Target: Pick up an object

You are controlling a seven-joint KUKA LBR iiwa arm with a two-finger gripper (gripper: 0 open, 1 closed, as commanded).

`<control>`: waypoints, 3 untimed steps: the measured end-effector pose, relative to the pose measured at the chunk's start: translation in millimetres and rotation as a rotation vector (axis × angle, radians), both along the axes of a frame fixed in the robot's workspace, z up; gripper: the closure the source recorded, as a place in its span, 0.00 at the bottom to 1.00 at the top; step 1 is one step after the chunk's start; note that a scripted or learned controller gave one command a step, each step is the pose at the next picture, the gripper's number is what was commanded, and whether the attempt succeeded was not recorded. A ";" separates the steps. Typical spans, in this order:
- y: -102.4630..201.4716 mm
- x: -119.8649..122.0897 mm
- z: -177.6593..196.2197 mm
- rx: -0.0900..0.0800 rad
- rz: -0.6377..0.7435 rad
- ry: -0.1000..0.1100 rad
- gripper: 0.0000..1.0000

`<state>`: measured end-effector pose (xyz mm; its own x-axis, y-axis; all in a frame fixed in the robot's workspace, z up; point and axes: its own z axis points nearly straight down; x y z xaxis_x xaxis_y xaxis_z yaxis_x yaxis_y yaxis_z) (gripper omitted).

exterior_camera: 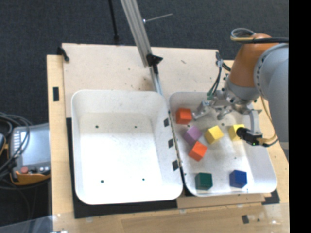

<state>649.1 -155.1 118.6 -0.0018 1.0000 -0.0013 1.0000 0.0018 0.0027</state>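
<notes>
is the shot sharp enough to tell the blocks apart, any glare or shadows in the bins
Camera view: a bit soft, but block colours read clearly, such as the blue block and green block. Camera view: even lighting, the left bin bright white without harsh glare. Camera view: soft shadows under the blocks and the arm; the hand is small and cluttered with cables.

Even, soft light; slight blur.

Dark, perhaps carpeted floor (58,13) around pale wooden bench (112,64).

Arm (262,72) hides part of right bin (262,178).
</notes>
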 end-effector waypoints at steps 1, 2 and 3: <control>-1.1 0.6 10.1 -0.001 -0.001 -0.002 1.00; -3.1 -7.9 61.8 -0.001 -0.003 -0.004 1.00; -5.1 -6.4 116.9 -0.001 0.000 -0.005 1.00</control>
